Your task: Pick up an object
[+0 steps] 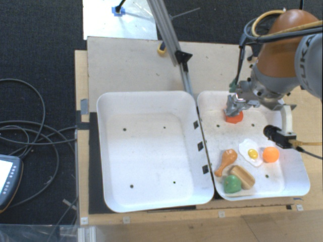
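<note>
Tool (234, 108) directly above orange-red object (233, 118), right bin (298, 183).

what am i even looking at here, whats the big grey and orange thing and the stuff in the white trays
The grey and orange thing is a robot arm, reaching in from the right of the picture. The picture comes from one fixed camera above the bench, looking down at a slant.

On the bench sit two shallow white bins side by side. The left bin has nothing to pick from; the right bin holds toy food: an orange-red piece near the top, a fried egg, an orange ball, a drumstick, a bread roll and a green round piece.

At the arm's end is its pincer, the part that grabs. It sits right over the orange-red piece, but I cannot tell whether it grips it yet. Its job is simply to pick up an object.
</note>
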`<state>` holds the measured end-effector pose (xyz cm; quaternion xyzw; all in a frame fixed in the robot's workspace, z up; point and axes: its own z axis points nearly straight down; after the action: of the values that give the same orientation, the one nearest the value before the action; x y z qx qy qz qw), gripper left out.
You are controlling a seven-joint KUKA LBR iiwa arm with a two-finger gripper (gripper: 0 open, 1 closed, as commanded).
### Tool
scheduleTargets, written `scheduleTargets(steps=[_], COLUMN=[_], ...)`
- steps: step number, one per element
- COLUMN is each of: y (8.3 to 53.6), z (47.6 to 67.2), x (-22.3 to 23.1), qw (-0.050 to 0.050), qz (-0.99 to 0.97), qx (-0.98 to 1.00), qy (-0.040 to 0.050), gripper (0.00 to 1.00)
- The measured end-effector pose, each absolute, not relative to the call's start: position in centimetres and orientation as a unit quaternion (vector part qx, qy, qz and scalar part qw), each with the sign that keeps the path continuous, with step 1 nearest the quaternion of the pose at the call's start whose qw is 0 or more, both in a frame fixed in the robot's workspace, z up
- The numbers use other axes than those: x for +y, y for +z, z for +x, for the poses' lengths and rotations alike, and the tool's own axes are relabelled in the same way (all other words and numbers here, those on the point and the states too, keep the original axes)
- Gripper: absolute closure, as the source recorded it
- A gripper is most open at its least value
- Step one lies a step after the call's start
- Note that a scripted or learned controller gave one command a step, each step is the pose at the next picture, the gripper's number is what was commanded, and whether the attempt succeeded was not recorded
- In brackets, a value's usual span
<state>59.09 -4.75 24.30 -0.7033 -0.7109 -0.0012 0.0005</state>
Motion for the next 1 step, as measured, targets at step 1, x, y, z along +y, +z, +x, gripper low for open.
scheduleTargets(steps=[1], y=[22.98], z=[57.66], x=[0.17], qw=[0.001], qz=[-0.704], qx=[-0.711], qy=[-0.0003], gripper=[1.0])
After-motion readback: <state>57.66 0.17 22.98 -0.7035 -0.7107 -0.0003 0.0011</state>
